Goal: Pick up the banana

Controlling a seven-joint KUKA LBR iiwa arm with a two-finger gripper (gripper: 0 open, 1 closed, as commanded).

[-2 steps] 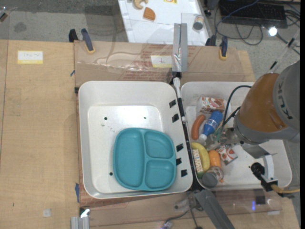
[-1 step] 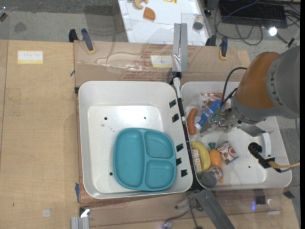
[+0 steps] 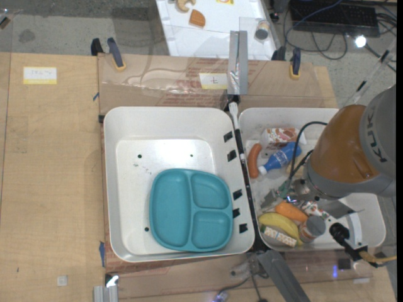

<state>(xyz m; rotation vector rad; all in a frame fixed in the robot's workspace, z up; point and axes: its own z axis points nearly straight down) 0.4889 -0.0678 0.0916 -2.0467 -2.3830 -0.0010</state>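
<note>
Curved yellow banana point(image 3: 277, 222) lies at right white bin's point(image 3: 375, 230) near-left corner, long axis left-right, just beside the grey two-finger gripper point(image 3: 301, 201); jaw state can't tell.

Colours in the two bins

White bins point(image 3: 119, 168), teal divided tray point(image 3: 189, 209) on the left; on the right a yellow banana point(image 3: 277, 222), orange carrot point(image 3: 291, 211), red-orange sausage point(image 3: 254, 160), blue bottle point(image 3: 283, 157), under the grey arm's orange band point(image 3: 343, 146).
</note>
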